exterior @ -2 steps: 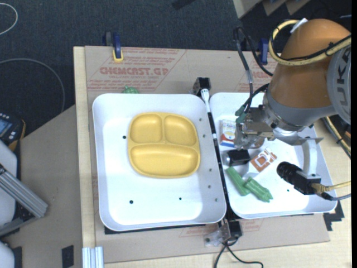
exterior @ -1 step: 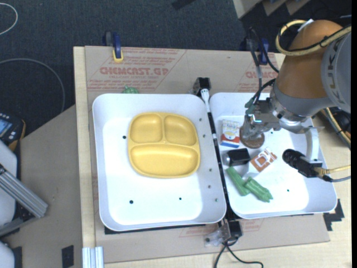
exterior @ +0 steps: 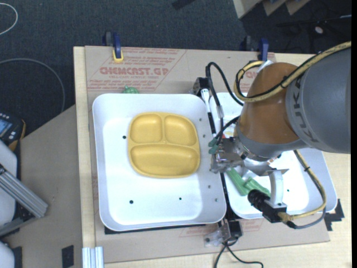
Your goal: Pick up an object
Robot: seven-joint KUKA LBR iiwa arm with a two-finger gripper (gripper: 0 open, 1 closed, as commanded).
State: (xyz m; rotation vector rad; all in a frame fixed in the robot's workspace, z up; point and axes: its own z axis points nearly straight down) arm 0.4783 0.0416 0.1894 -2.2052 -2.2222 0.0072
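tool (exterior: 227, 162) of the grey arm (exterior: 326, 102) sits low over the inner edge of the right bin (exterior: 318, 175), just beside the wall where the two bins meet; whether it is wide, narrow or holding anything cannot be told, since the orange wrist band (exterior: 268, 108) and the metal mounting hide most of it from above. black and yellow cables (exterior: 304, 214) loop around the wrist and trail toward the front edge of the tabletop (exterior: 139, 66).

a green object (exterior: 245, 182) lies in the right bin, slanting toward the front, just under and beside the tool's housing; contact between them cannot be made out. a second small green bit (exterior: 213, 144) shows right at the tool's left side, near the shared bin wall.

the left bin (exterior: 111, 200) holds a yellow divided plate (exterior: 164, 144), lying flat in the rear half, with three compartments facing up, well apart from the bin's front wall.

a small green thing (exterior: 130, 90) rests on the tabletop just behind the left bin's rear edge. two blue and yellow clamps (exterior: 116, 46) grip the rear edge of the tabletop, one near the left corner and one (exterior: 264, 50) further right.
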